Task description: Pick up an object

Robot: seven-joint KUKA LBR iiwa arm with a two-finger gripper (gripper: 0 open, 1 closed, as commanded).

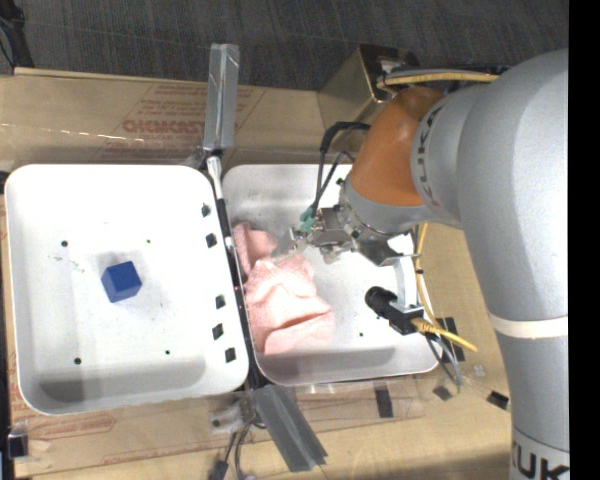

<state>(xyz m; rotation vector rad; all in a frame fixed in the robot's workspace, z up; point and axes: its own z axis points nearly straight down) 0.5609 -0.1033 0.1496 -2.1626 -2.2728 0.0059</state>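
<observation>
Right bin (405, 363): a crumpled pink cloth (283, 303) lies against its left wall. The gripper (310, 236) hangs at the cloth's upper edge; finger state cannot be determined, the wrist blocks sight. Left bin (40, 268), beyond the divider: a blue cube (122, 280), well apart from the cloth.

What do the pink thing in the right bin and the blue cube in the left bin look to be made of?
Pink thing: probably soft cloth, matte, bunched into rumpled folds. Blue cube: looks rigid, maybe plastic or foam; flat faces, crisp edges, even colour. Too small to tell which.
</observation>
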